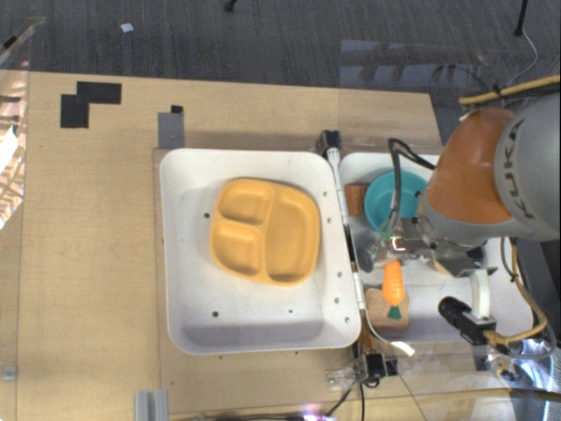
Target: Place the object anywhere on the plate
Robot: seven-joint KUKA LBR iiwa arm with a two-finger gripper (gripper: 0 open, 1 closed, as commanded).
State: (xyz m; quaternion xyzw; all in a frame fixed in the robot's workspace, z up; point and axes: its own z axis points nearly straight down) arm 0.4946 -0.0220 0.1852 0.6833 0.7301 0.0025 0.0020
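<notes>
A yellow plate [266, 230] with three compartments lies in the middle of the left white bin [188, 323]. An orange toy carrot [394, 281] with a green tip lies in the right bin [438, 310], near that bin's left wall. My gripper [392, 246] hangs over the right bin, just above the carrot's upper end and largely hidden under the grey and orange wrist [473, 182]. From this view it is unclear whether the gripper touches the carrot.
A teal bowl [390, 200] sits at the back of the right bin, partly under the arm. A brown block [354, 198] lies left of the bowl, and a tan piece [381, 308] lies under the carrot's lower end. A ridge [346, 235] divides the two bins.
</notes>
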